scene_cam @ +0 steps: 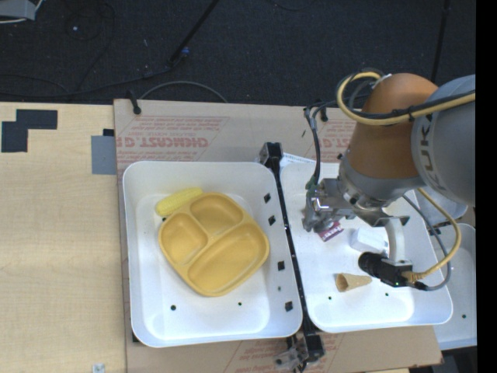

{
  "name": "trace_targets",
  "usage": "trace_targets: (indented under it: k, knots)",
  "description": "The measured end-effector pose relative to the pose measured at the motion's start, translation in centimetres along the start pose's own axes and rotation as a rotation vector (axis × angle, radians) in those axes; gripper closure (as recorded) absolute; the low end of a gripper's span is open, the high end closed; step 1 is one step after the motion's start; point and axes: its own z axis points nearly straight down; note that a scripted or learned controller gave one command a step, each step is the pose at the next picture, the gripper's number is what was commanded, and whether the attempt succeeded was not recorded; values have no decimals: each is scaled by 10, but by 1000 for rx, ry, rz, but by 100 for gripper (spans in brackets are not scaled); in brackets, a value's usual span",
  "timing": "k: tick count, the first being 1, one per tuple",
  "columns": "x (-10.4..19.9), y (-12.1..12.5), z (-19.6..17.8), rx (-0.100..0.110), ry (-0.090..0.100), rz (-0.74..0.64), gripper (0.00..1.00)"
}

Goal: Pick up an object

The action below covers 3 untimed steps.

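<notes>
My gripper (317, 217) hangs low over the left part of the right bin (435, 309), under the orange and grey wrist. A small purple and white thing (332, 232) lies just right of and below the gripper, close to it; whether they touch is unclear. A tan cone (351, 281) lies on the bin floor nearer the front. A small white thing (365, 239) sits partly hidden beside the wrist.
The left bin (144, 301) holds a yellow divided plate (213, 243) and a yellow banana-shaped piece (177, 200) at its upper left. A black divider (283, 231) runs between the bins. Cardboard lies under both.
</notes>
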Motion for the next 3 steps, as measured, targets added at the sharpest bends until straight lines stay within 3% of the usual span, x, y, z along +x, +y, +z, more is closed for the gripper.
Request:
trace_targets:
  k: [2, 3]
  knots:
    - [95, -44, -7, -2, -1, -1, 100]
    - [93, -43, -7, -2, -2, 2, 0]
